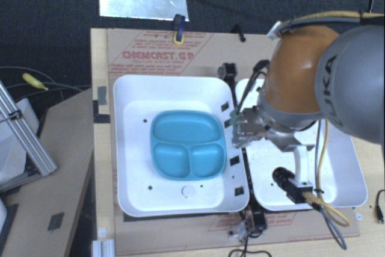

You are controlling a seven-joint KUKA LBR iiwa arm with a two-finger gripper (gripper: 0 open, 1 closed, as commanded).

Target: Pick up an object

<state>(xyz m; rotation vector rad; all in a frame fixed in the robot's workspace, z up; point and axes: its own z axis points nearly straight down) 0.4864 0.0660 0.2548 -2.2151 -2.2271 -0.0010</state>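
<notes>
I see the blue divided plate (186,145) lying flat at the centre of the left bin (135,99), clear of its walls, so it is reachable from above. My gripper (239,132) hangs over the seam between both bins, beside the plate's right edge; how wide it stands I cannot tell.

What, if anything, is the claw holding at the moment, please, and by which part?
It cannot be told. The claw sits at the divide between the bins, right of the blue divided plate in the left bin, and no object shows in it.
</notes>
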